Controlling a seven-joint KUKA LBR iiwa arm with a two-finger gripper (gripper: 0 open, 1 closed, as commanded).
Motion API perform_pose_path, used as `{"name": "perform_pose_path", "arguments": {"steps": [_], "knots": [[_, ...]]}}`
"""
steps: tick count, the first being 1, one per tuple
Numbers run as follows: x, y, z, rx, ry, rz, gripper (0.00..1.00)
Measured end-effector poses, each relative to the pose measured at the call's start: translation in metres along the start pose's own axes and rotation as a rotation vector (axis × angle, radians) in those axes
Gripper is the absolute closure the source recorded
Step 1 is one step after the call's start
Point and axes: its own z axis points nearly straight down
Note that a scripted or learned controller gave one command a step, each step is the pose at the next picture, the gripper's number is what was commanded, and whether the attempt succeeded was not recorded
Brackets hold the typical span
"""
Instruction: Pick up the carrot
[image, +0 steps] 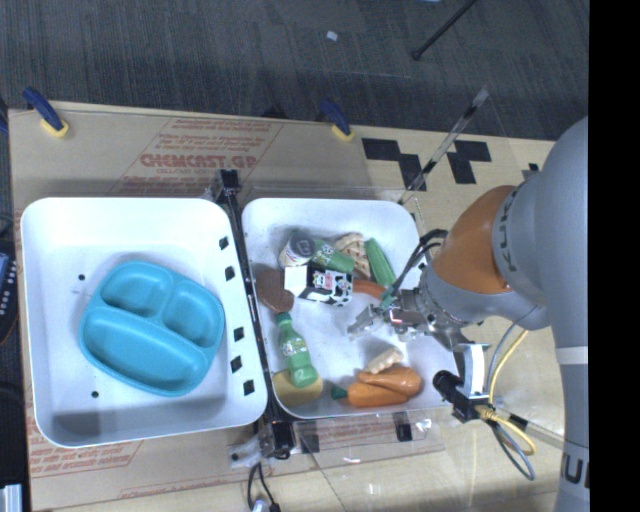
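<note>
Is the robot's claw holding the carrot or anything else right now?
Nothing shows between the gripper fingers; it hangs over bare bin floor. The carrot lies untouched near the right bin's front edge.

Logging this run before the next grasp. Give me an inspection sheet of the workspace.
Surface: two white bins; left bin, right bin, on a cardboard-covered bench.
Job's things: carrot lies at the right bin's near edge, untouched.
Clutter: green bottle, bun, black-and-white carton, can, brown piece; blue tray in the left bin.
Grippers: pincer over the right bin, above the carrot, state unclear.
Cables: yellow cable by the arm.
Surroundings: blue-yellow clamps, dark floor.
</note>
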Motion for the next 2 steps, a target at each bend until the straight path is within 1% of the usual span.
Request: {"name": "perform_pose_path", "arguments": {"steps": [1, 2], "knots": [[0.009, 0.062, -0.05, -0.002, -0.001, 0.143, 0.0], [0.022, 0.052, -0.01, -0.028, -0.001, 0.17, 0.0]]}}
